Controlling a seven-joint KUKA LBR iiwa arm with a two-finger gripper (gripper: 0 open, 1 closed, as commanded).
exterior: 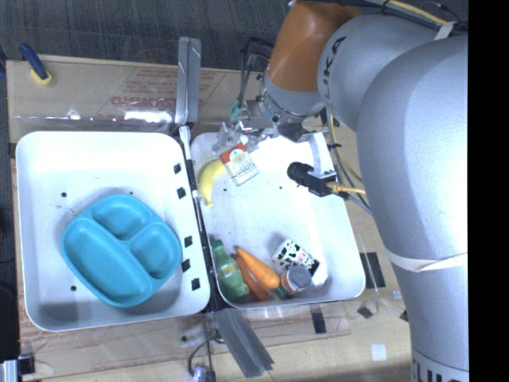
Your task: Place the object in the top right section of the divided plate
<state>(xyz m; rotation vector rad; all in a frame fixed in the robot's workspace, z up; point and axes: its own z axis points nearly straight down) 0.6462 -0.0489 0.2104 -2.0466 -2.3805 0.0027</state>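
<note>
A blue divided plate [119,247] with three sections lies in the left bin [48,157]. My gripper [235,138] hangs over the far left corner of the right bin [338,237]. Directly under its tip is a small white packet with a red label [241,165], tilted, right beside a yellow banana [208,180]. The view does not settle whether the packet is gripped or resting on the bin floor.
At the near edge of the right bin lie a green bottle [227,272], an orange carrot [258,270], a black-and-white spotted item [296,255] and a small can [299,278]. A black fitting [312,177] on the arm hangs over the bin's middle.
</note>
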